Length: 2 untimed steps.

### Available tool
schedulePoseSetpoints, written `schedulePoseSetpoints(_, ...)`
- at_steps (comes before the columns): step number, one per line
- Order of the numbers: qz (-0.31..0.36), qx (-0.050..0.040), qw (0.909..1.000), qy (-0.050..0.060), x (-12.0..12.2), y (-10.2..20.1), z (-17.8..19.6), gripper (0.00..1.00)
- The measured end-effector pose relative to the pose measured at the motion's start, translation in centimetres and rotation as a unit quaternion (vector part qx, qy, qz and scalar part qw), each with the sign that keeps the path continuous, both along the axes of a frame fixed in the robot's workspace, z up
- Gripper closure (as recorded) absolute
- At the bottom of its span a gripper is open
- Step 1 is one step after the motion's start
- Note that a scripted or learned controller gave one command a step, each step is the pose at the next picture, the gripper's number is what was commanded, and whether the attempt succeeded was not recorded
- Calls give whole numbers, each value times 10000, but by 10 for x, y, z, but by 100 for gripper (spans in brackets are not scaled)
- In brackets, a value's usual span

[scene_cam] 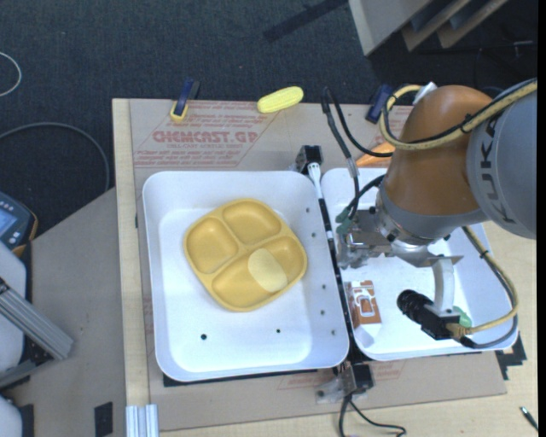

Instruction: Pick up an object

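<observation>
A dark blue-grey carpet [102, 51] is covering the floor around the bench. A brown cardboard sheet [213, 132] with red printed letters is lying on the bench top, under the bins. A blue and yellow clamp [182, 100] is gripping its far edge, and a yellow handle [280, 100] is lying near the same edge. A thin white cable [10, 72] is curling on the carpet at the far left. A grey metal rail [34, 320] is crossing the lower left corner at a slant. A pale box [426, 21] is standing at the top right. The light is falling evenly, without strong shadows.
</observation>
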<state>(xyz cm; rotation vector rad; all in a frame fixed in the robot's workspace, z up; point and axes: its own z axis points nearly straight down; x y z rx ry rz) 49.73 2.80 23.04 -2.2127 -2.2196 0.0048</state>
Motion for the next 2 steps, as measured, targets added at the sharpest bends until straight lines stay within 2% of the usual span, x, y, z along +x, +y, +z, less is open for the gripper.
schedulePoseSetpoints(1,22,13,9999,-126,-17,43,142,100)
schedulePoseSetpoints(2,-8,-8,10000,-85,-17,37,200,100)
